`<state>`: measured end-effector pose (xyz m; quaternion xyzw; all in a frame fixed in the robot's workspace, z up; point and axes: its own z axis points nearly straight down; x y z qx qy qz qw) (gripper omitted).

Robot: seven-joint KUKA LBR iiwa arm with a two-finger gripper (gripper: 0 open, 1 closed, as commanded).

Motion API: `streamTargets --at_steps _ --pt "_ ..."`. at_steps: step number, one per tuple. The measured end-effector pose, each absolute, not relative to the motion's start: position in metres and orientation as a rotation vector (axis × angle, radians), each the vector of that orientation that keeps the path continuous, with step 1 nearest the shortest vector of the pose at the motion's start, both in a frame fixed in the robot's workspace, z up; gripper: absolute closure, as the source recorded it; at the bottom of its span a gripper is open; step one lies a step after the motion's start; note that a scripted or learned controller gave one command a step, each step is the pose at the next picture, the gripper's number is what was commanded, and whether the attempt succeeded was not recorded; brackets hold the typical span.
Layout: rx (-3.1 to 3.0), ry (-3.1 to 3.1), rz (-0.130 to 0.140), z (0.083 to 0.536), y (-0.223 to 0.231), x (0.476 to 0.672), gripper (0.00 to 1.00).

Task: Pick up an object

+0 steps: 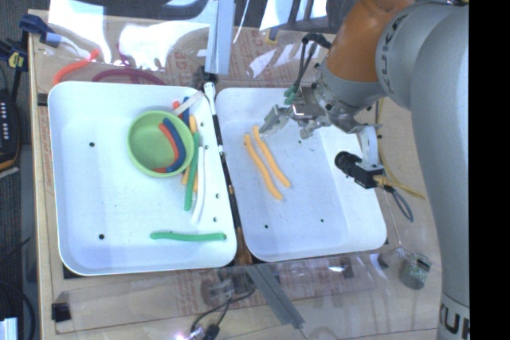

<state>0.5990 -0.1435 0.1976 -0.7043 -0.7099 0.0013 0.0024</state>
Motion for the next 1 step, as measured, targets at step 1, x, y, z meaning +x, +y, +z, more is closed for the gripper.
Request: streamTargets --at_steps 1 --pt "-2.284 -2.153 0.002 0.0963 -0.1226 0.5786 0.00"
